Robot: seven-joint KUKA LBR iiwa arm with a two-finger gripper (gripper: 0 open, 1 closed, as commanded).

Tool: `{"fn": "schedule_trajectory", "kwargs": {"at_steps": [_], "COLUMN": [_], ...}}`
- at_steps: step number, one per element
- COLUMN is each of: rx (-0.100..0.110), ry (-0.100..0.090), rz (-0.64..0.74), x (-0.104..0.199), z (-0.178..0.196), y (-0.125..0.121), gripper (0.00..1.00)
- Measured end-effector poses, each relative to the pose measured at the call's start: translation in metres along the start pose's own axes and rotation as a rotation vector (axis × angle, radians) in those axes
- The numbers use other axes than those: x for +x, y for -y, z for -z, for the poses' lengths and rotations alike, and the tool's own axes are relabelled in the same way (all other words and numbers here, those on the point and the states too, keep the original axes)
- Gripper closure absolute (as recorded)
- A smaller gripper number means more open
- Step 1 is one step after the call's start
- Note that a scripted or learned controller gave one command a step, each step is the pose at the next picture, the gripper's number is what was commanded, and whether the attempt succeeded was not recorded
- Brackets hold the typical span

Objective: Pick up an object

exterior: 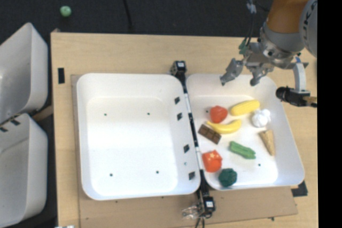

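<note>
Two white bins sit side by side: the left bin (pixel 131 136) and the right bin (pixel 283 160). Beside the left bin, the right one carries two bananas (pixel 245 108) (pixel 225 126), two red tomatoes (pixel 218 114) (pixel 212 160), one chocolate bar (pixel 209 134), one green pepper (pixel 242 150), one ice-cream cone (pixel 265 131) and one dark green broccoli (pixel 228 177).

Table (pixel 128 53): pale wood-look surface, matt. Both bins (pixel 128 136) (pixel 283 168): smooth white plastic, slight sheen. Toy foods in the bin right of the centre divider, such as the banana (pixel 225 126), look like smooth moulded plastic. Gripper (pixel 243 76): dull grey metal.

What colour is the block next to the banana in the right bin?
Dark brown block, clearest in the camera view.
</note>
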State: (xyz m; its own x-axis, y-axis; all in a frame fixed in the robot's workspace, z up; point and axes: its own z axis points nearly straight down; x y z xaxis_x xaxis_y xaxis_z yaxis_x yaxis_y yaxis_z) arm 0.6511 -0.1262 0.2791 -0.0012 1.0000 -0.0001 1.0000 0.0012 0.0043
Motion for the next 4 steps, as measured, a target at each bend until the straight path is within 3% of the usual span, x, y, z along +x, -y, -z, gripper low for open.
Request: {"fn": "schedule_trajectory", "kwargs": {"at_steps": [1,2,3,4], "rx": [0.006,-0.013,-0.033,-0.04], "ry": [-0.001,0.003,0.01,0.01], "rz": [0.005,0.001,-0.003,-0.009], "x": [0.053,0.018,0.02,0.018], "z": [-0.059,-0.159,-0.166,-0.153], "y": [0.001,0.014,0.023,0.02], "gripper": [0.0,0.0,0.0,1.0]}}
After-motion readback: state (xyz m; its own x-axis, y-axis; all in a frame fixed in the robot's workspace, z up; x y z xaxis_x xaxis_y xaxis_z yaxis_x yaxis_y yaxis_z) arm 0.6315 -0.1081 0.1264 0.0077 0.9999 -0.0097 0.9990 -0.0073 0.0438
